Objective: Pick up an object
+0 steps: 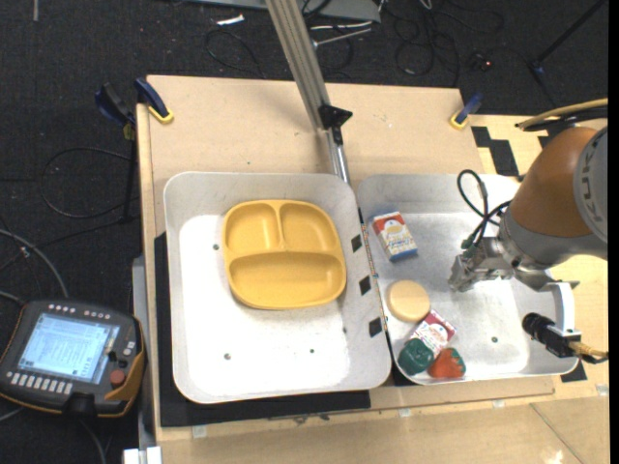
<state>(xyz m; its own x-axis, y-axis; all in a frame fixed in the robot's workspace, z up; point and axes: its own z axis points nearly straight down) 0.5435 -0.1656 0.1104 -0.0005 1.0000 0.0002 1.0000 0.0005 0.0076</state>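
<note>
**While low in right bin, end effector apart from objects**

Nearest, at right bin's front edge: green piece, red strawberry-like piece, small red-and-white packet, clustered and touching. Just behind, round tan disc. Right of it, end effector over bare bin floor; open or closed, cannot tell. Farther back, small carton. Left bin: yellow divided plate. All on desk.

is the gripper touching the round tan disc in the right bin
Apart. The camera view shows bare bin floor between the gripper and the round tan disc, which lies off to the gripper's left in the image, in the right bin.
</note>
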